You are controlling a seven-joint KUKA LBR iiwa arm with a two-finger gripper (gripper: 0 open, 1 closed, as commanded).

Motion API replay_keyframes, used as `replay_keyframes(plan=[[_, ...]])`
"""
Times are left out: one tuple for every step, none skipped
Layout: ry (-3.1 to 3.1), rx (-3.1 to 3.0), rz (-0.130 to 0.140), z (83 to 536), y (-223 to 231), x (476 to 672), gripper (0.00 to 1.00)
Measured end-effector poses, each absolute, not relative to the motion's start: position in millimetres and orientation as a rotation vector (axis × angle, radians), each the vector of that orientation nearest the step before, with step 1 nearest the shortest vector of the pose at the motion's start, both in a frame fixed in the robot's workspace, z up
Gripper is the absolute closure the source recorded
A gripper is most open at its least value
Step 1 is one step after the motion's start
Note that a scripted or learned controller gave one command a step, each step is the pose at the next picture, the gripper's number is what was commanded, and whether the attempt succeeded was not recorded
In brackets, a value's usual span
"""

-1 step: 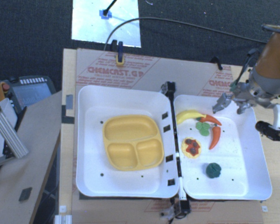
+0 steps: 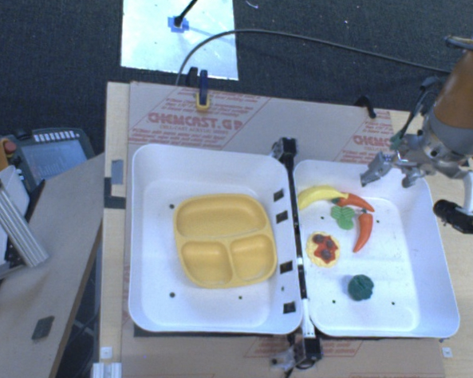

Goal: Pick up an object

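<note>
Nearest pick is probably the banana (image 2: 317, 196) at the back-left of the right bin (image 2: 420, 315), touching the little veggie pile. Looks like light, stiff, slick plastic, so I'd pinch across its middle. The gripper (image 2: 392, 171) hovers over the bin's back edge, spread, holding nothing.

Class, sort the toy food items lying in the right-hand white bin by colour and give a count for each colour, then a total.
Yellow: 2, a curved yellow plastic banana and a round yellow toy pizza with red toppings
Orange-red: 2, two long orange-red toy chilli peppers
Green: 2, a light green leafy toy vegetable and a dark green toy broccoli
Total: 6
</note>
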State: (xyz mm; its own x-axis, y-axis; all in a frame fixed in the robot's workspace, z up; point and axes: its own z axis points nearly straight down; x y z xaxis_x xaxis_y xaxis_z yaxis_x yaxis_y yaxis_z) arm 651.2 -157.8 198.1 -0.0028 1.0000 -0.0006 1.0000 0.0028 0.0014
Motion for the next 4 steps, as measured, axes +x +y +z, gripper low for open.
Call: replay_keyframes(plan=[[2.223,2.222,-0.003,143.3,-165.9,645.4,0.0],[2.224,2.222,-0.002,91.2,-165.2,645.0,0.0],[2.221,2.215,0.004,106.0,-165.6,647.6,1.0],[2.223,2.212,0.007,163.9,-156.4,645.9,1.0]])
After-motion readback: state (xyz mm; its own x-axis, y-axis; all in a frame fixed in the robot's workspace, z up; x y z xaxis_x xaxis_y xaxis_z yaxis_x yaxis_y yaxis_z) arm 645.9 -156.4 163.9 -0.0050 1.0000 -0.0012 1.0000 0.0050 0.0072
